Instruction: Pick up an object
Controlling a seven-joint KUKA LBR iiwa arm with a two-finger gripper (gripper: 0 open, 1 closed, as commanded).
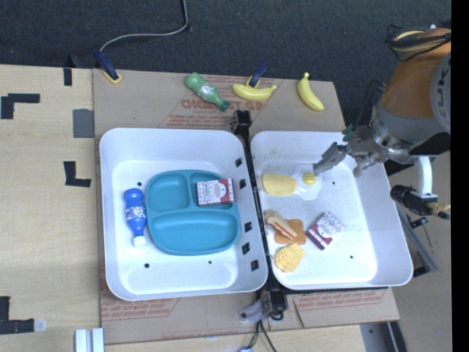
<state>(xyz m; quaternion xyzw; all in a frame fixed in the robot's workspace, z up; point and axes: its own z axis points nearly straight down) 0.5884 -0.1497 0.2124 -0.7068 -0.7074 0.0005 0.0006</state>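
Note:
My gripper (344,164) hangs over the upper right part of the right bin (381,218), open, with nothing between its fingers. Just left of it and lower lies a yellow squeeze bottle (278,184) with a pale cap (309,181). Further down in the same bin are a hot dog (286,229), a waffle (288,257) and a small red and white packet (325,229). The left bin (117,160) holds a blue divided plate (187,222), with a small carton (215,192) lying on it, and a blue bottle (134,215) beside the plate.
On the cardboard behind the bins lie a green bottle (207,92) and two bananas (253,91) (311,94). A black divider clip (242,119) sits where the bins meet. The arm's orange band (414,86) rises at the right.

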